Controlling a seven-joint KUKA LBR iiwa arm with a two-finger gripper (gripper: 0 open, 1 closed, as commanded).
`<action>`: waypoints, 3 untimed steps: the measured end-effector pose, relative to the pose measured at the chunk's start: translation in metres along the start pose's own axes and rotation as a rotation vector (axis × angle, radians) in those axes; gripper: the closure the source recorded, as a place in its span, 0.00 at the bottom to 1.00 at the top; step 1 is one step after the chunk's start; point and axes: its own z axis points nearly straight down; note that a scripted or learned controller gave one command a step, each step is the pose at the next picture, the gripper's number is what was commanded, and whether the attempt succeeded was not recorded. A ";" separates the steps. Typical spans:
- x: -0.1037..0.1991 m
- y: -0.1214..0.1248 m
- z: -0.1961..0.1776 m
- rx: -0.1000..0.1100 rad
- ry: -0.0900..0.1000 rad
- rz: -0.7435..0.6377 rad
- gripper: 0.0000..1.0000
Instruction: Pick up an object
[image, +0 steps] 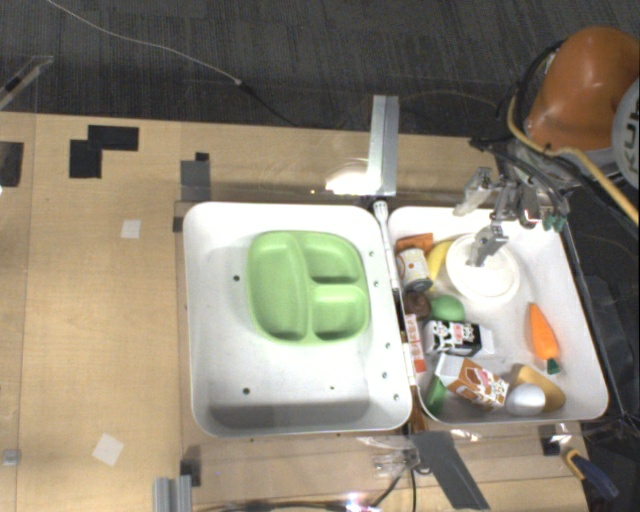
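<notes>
Nothing is picked up yet: the hand (492, 232) hangs over the white cup (483, 272) in the right bin (580, 330), fingers apparently parted and holding nothing, the grasp still to come.

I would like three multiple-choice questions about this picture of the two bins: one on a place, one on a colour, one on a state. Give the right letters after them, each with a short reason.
1. Where does the green divided tray lie?
A. in the left bin
B. in the right bin
C. on the bench outside the bins

2. What colour is the carrot in the right bin?
A. blue
B. orange
C. white

3. Where is the gripper?
A. over the left bin
B. over the bare bench
C. over the white bowl in the right bin

Answers: 1 A, the tray sits alone in the left bin. 2 B, it is plainly orange. 3 C, it hangs above the white bowl.
</notes>
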 end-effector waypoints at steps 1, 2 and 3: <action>0.069 -0.021 0.060 0.000 0.004 0.087 0.00; 0.100 -0.042 0.089 0.000 -0.029 0.170 0.00; 0.109 -0.085 0.106 0.008 -0.033 0.197 0.00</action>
